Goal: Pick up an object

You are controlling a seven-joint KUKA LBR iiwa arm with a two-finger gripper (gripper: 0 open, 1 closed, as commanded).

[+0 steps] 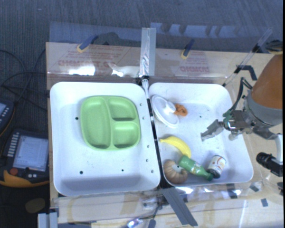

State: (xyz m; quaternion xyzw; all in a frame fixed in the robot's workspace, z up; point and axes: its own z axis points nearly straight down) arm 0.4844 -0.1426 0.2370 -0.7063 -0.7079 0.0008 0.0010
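Grey gripper (210, 133) hangs over the right bin (199, 91); we cannot tell its state. The arm (268, 87) is cut off.

Two white bins: left bin (61, 141), right bin (237, 146), both speckled with small dark dots. Lime green divided plate (110, 122) in left bin. Right bin: white bowl (164, 111) at far left, small orange thing (181, 110) touching it; yellow banana (176, 145) with dark tip; green bottle (194, 167); brown ring-shaped item (175, 171), tan inside; white can (217, 165) with red and dark markings. Grey gripper (210, 132); arm (268, 87) grey with orange band. Bench (104, 61) tan cardboard with red print, yellow clips (87, 43). Dark blue-grey ribbed floor (19, 27).
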